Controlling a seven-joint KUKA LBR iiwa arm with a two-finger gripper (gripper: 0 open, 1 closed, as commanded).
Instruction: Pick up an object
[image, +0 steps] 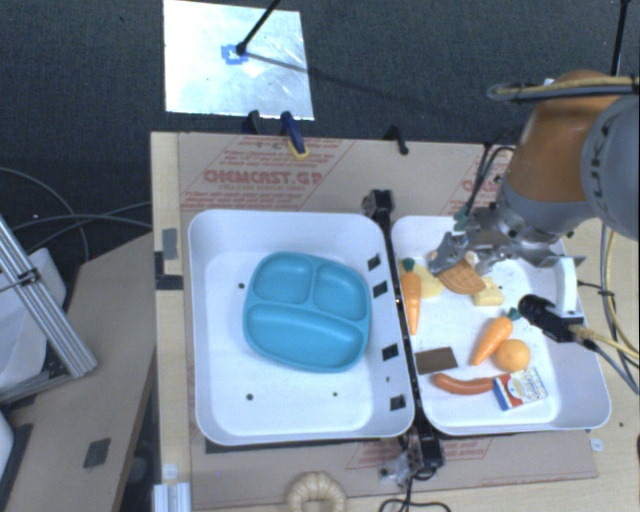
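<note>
My gripper hangs low over the upper left part of the right bin. Directly under it lies a brown bread-like piece, close to or touching the gripper; I cannot tell whether it is held. Around it lie a pale yellow piece, a small yellow block and a carrot along the bin's left wall. Further forward are a second carrot, an orange, a sausage, a brown rectangle and a small carton.
The left bin holds a blue divided plate. A black divider with clips runs between the bins. The arm's grey and orange body looms over the right bin's back corner, with a black cable part beside it.
</note>
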